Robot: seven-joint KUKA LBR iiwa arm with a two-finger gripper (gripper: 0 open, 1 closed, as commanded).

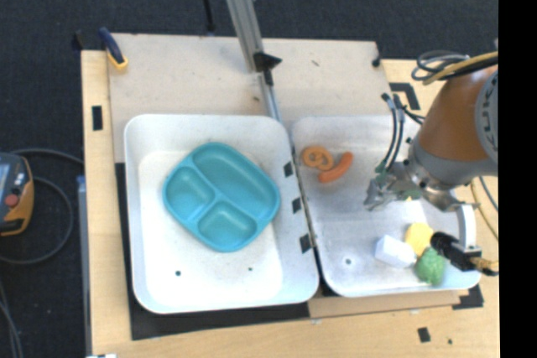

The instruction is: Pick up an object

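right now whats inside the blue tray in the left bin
The blue tray shows three bare compartments with nothing in them. The left bin floor beneath the tray is covered.

Two bins sit side by side on the bench (168, 80) before me: the left bin (143, 264) holds a divided tray (221, 195) near its middle, and the right bin (344, 264) holds everything else. Toward the right bin's far left lie a pretzel (315, 157) and a sausage (336, 168), touching. In its near right corner a small block (392, 250), a lemon (419, 236) and a broccoli floret (431, 266) cluster together, with my end effector (382, 193) above the bin floor between the two groups.
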